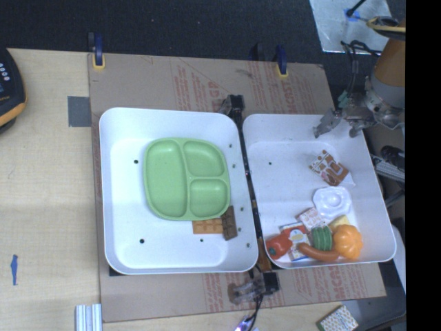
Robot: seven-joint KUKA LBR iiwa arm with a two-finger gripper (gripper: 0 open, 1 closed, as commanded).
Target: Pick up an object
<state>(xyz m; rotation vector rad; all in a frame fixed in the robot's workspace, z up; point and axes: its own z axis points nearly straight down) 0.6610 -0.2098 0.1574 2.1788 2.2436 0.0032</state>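
My gripper (340, 128) hangs over the far right corner of the right bin (275, 140), fingers spread and open with nothing between them. Below it in that bin lies a brown-and-white snack packet (329, 167), apart from the gripper. Nearer the front sit a white round lid (331, 200), an orange fruit (349, 241), a green toy pepper (321, 238), a red toy vegetable (278, 245), a long orange-red piece (317, 254) and a small printed card (309, 218), bunched together in the front right corner.
The left bin (120, 205) holds a green divided plate (186, 178) and an orange-and-brown block (215, 225) at the plate's front edge. Blue clamps (98, 50) pin the cardboard sheet at the back. A dark device (8, 88) lies at the far left.
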